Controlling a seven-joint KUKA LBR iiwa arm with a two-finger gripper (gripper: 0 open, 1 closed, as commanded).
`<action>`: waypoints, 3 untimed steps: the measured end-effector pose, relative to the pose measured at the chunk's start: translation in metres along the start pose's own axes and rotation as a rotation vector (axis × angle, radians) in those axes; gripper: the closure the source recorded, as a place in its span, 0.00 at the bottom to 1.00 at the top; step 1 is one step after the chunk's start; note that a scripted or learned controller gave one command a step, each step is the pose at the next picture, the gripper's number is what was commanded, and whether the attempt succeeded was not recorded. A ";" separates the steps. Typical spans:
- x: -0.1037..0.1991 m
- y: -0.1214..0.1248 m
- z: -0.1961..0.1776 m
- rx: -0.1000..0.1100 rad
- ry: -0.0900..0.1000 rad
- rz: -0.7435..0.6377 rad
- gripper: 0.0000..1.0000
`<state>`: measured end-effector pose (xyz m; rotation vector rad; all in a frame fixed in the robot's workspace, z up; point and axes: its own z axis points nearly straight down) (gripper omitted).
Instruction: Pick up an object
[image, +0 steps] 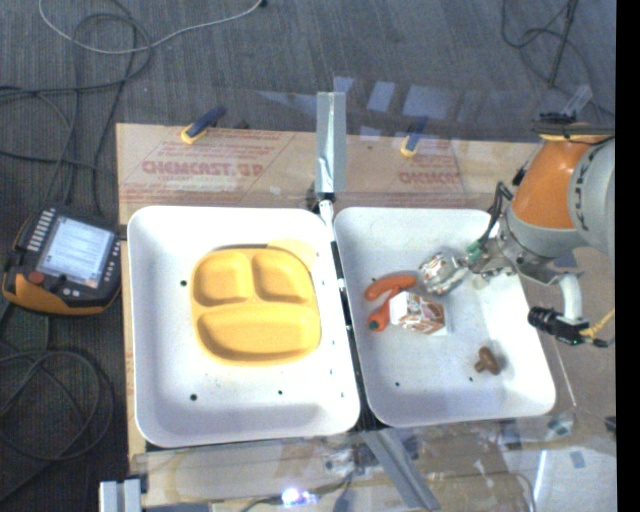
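Gripper (470, 262) hangs over your right bin (520, 395), beside a crinkled silver wrapper (437, 271); whether it grasps anything, you cannot tell yet.

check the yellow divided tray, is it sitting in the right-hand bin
No, the yellow divided tray lies in the left bin, while the right bin holds the small items.

A dark grey carpeted floor (150, 90) surrounds the bench (250, 165), whose brown board top carries faded red lettering. Thin cables (60, 150) trail across the carpet at left, near an orange-edged handheld control unit (62, 262) with a lit screen. Two yellow-and-blue clamps (203, 123) grip the board's far edge.
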<state>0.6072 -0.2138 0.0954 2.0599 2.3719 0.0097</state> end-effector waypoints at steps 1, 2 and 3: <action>0.042 0.012 0.005 -0.004 -0.015 -0.089 0.00; 0.043 0.014 -0.006 -0.010 -0.013 -0.089 1.00; 0.123 0.056 -0.151 0.006 -0.004 -0.141 1.00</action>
